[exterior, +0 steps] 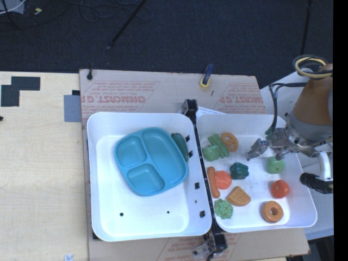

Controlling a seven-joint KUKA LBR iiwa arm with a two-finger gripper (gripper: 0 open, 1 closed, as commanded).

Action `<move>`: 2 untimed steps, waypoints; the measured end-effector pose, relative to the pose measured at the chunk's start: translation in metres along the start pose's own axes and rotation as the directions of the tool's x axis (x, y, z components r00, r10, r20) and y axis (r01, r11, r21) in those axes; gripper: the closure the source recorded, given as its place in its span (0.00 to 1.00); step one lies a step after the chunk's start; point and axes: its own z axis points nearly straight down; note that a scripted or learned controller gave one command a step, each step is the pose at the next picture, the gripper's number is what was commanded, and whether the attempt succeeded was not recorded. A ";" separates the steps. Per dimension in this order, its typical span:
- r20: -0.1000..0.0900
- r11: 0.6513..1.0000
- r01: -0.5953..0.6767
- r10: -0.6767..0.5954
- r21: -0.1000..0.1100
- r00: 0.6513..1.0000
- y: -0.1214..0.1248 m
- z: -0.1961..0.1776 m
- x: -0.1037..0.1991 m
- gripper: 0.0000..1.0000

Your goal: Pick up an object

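My gripper (267,153) hangs low over the right bin (308,217), in its upper right part, with its fingers spread open and nothing between them. A light green round toy (275,166) lies just below and right of the fingertips, close to one finger. A dark green toy (238,171) sits to the gripper's lower left. A red tomato (280,188) and a brown donut (272,211) lie nearer the front. The orange-banded wrist (315,102) rises at the right.
More toy food fills the right bin's left half: a green vegetable (214,148), a pretzel ring (229,141), an orange-red piece (222,179), a bread wedge (238,196), broccoli (223,208). The left bin (103,211) holds a blue divided plate (150,160).
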 end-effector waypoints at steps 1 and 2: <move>-0.011 1.000 0.004 -0.004 -0.006 1.000 0.001 0.044 0.015 0.00; -0.008 1.000 0.001 -0.001 0.002 1.000 0.001 0.062 0.019 0.00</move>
